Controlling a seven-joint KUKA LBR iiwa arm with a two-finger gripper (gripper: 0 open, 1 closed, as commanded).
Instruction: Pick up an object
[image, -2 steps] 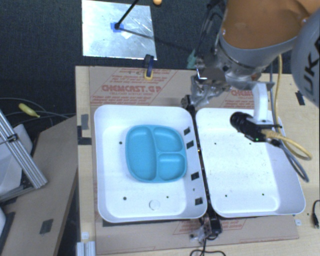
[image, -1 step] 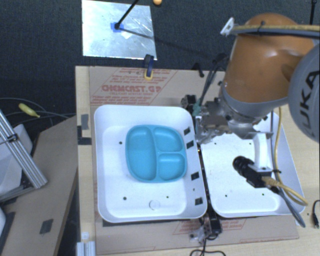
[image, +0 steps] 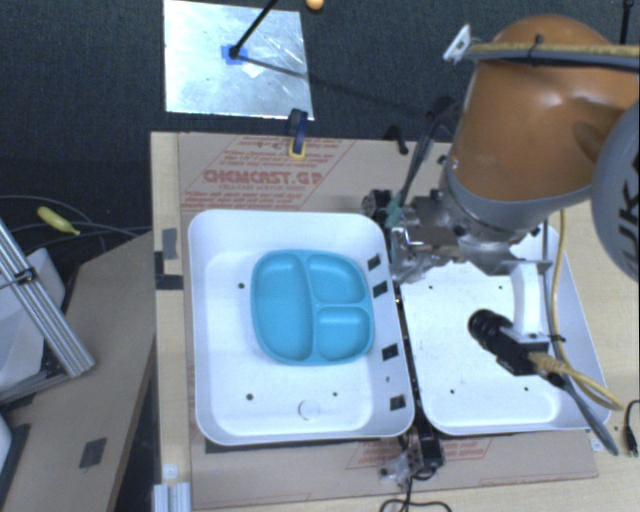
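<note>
Gripper (image: 403, 252) hangs at the seam between the two bins, just beside the blue plate (image: 310, 305); can't tell if it's open or closed, nothing visibly held. Blue plate lies flat, mid white bin (image: 225, 400) on view's left. Likely best: shift toward view's left, drop over the plate's near rim or a divider ridge, pinch the raised edge. Flat centre probably won't grip; bin wall is a collision risk.

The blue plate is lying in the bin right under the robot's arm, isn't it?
Not quite. The camera view shows the blue plate lying in the other bin, the one on that view's left.
</note>
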